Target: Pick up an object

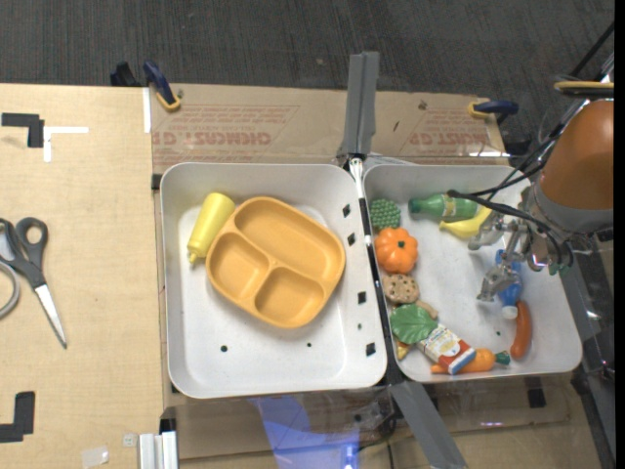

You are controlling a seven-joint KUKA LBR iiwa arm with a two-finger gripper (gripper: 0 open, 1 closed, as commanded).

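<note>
A pale wood bench [78, 291] bears scissors [34, 272]; the tool [500, 286] hangs, grip state unclear.

**Around the two bins**

On the bench [78, 262], at the far left, a pair of scissors [34, 272] lies with grey handles. Black tape marks [24, 128] sit on the wood near the left edge. Behind the bins lies a brown cardboard sheet [244, 130], held by blue clamps [161, 86]. A grey bar [361, 101] stands between the bins.
</note>
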